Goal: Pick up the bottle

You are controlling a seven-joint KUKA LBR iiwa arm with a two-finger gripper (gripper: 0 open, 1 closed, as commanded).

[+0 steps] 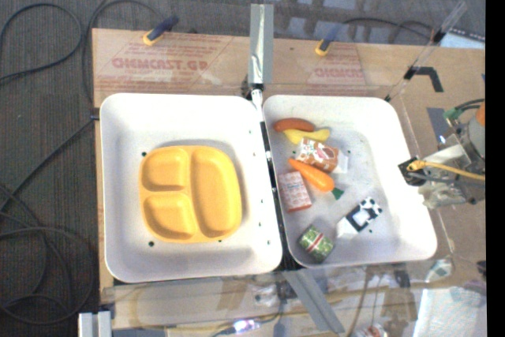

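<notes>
The bottle (360, 216) is small and white with a black-and-white label. It lies on its side in the right bin (402, 130), toward that bin's front. My gripper (430, 170) hangs over the right rim of the same bin, to the right of the bottle, a little farther back and apart from it. Nothing shows in its grasp.
Also in the right bin are a sausage (293, 125), a banana (309, 136), a snack pack (323, 155), a carrot (312, 175), a pink box (294, 191) and a green can (316, 243). The left bin (118, 122) holds a yellow divided plate (192, 192).
</notes>
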